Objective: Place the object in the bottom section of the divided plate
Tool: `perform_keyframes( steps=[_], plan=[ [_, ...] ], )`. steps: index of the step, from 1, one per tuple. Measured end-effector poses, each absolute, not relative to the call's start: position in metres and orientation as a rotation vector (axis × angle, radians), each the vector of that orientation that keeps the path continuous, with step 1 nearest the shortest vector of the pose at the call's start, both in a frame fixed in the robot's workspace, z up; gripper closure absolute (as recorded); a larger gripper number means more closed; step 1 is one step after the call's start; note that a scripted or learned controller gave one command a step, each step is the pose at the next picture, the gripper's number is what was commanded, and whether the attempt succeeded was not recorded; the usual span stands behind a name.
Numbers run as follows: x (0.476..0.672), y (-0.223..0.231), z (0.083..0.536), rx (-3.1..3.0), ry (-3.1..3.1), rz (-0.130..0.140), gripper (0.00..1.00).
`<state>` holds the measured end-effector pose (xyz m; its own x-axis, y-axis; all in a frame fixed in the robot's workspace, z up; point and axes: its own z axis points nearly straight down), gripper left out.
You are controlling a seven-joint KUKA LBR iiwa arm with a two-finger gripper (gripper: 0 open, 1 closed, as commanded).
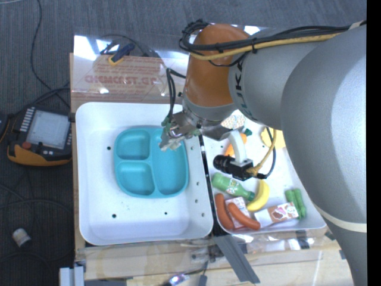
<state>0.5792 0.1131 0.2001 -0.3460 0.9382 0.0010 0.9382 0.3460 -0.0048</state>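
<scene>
A light blue divided plate (150, 162) lies in the left white bin (98, 219). It has two small sections on its left and one long section on its right. My gripper (173, 138) hangs low over the plate's upper right rim, close to the wall between the bins. The orange wrist band and grey arm cover the area above and to the right of it. Whether anything is in the gripper is hidden from this angle.
The right bin (309, 224) holds a green bottle (230, 186), a banana (260, 196), red sausages (234, 214), a green vegetable (296, 202), a small carton (282, 212) and an orange-and-white item (237, 142). A cardboard box (119, 76) stands behind the left bin.
</scene>
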Motion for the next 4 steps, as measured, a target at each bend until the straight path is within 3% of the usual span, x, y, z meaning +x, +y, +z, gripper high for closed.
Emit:
perform_keyframes(
  steps=[1, 4],
  plan=[
    [0.5792, 0.1129, 0.2002, -1.795, -2.574, 0.006, 0.00],
    [0.5792, 0.1128, 0.2002, -1.795, -2.574, 0.006, 0.00]
  ],
)
